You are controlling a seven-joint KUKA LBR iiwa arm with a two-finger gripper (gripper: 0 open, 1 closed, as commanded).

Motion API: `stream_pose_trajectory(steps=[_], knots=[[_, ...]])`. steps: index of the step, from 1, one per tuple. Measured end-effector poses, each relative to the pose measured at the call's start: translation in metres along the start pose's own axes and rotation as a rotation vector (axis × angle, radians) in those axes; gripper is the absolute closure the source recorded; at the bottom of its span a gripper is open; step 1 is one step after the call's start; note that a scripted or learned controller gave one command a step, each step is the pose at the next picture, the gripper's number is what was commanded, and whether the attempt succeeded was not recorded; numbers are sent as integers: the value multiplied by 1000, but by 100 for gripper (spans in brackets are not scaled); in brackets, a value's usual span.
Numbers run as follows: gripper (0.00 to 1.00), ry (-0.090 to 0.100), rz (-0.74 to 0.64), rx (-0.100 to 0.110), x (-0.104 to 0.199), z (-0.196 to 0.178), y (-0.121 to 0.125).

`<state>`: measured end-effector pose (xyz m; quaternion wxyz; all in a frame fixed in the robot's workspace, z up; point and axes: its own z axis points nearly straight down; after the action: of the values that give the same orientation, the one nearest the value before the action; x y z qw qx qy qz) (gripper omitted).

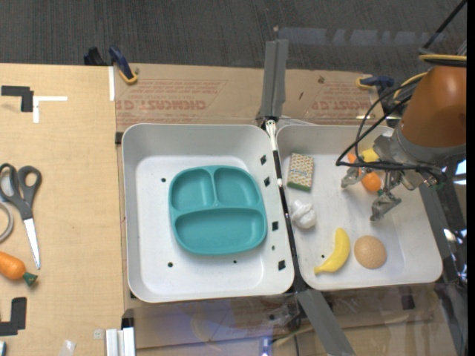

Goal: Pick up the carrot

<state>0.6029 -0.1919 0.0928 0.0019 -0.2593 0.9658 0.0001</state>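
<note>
My claw (371, 189) is over the right bin (415, 273), up in its far right part, hanging from my grey arm with the orange band (438, 110). Can't tell how far the claw is open, or whether it has hold of anything. A small orange thing (370, 181) sits right at the claw and a yellow bit (367, 156) just behind it; can't tell what either is, or if they touch me.

The carrot (11, 265) is well apart from me: orange, with a green end, lying on the bare bench (67, 199) at the far left edge, outside both bins. Scissors (24, 206) lie just above it.

The right bin also holds 4 things: a patterned block (300, 171) near the divider, a white crumpled lump (303, 214) below it, a banana (335, 251) and a tan egg (369, 251) side by side toward the near wall.

The left bin (141, 273) holds 1 teal divided plate (218, 210), lying flat in the middle.
</note>
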Motion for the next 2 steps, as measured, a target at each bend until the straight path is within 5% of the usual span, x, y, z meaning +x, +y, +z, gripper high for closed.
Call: stream_pose_trajectory(steps=[1, 2], knots=[[0, -3, -45, 3, -18, -1, -20], [100, -10, -42, 5, -20, -12, -20]])
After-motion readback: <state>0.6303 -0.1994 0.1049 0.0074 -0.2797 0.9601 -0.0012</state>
